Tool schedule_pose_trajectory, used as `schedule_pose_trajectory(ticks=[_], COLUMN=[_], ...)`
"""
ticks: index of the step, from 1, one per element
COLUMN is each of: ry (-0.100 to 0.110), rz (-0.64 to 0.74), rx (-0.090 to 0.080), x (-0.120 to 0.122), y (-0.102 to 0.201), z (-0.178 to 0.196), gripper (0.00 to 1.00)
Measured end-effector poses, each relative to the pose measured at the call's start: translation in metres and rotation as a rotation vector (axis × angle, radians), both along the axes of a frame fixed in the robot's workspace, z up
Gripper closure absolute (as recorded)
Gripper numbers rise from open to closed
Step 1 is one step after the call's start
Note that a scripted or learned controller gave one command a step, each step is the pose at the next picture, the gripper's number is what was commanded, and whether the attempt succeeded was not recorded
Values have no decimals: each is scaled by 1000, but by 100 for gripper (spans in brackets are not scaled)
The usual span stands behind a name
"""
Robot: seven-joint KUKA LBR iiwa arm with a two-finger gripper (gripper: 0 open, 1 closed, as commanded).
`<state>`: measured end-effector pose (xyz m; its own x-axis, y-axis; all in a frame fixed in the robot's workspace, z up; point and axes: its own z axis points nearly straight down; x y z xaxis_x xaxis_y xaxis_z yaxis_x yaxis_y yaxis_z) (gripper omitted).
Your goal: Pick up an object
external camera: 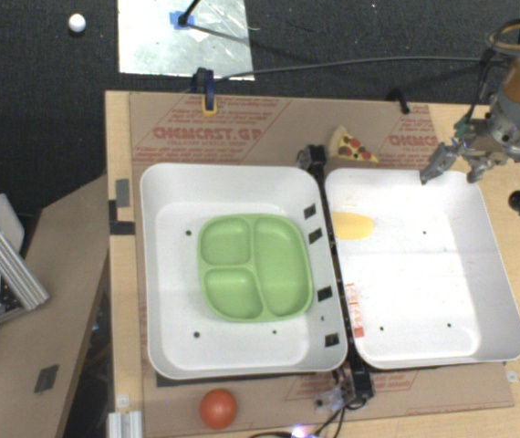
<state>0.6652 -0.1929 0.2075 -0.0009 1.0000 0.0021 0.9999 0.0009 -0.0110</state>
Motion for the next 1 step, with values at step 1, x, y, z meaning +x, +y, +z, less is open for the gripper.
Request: schedule_pose_trajectory(ticks=[1], ry=[-13], rz=[3], rx=[-3], x=[3], y=[1], z=[9], gripper=[0])
